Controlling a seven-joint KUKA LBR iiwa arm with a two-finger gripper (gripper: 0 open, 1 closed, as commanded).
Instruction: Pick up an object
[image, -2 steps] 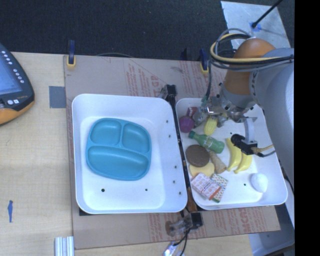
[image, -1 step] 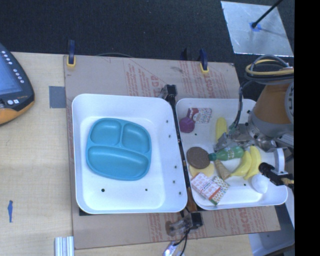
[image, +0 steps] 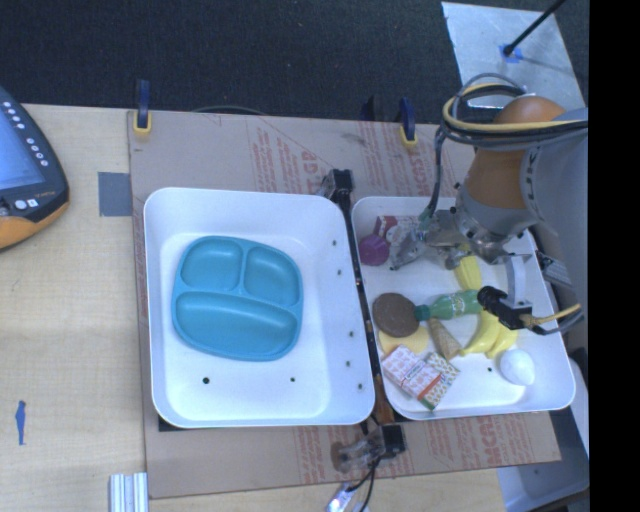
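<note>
The things I might pick up lie crowded in the right bin (image: 560, 395): a brown round disc (image: 396, 314) near its left wall, a green bottle-shaped piece (image: 452, 305) just beside it, a yellow banana-like piece (image: 487, 335) to the right of that, a white egg-shaped ball (image: 517, 367) near the lower right corner, and a red-and-white printed packet (image: 418, 375) toward the lower edge, touching a tan cone-shaped piece (image: 444, 341). A small purple thing (image: 374, 249) sits in the bin's upper left corner, close to my claw (image: 408, 245). The pieces press against one another in the middle, so none stands clear of its neighbours. My claw hangs low over the upper part of this bin, pointing left toward the purple thing, and I cannot tell how it stands or whether anything is in it. My grey arm (image: 545, 190) reaches in from the right, the orange band (image: 497, 175) above the wrist, with cables looping over it. The left bin (image: 160, 300) holds a blue divided tray (image: 238, 297). Both bins rest on a brown cardboard sheet (image: 250, 150) clamped to the wooden bench (image: 60, 320), and a tablet-like device (image: 25, 165) lies at the far left.
</note>
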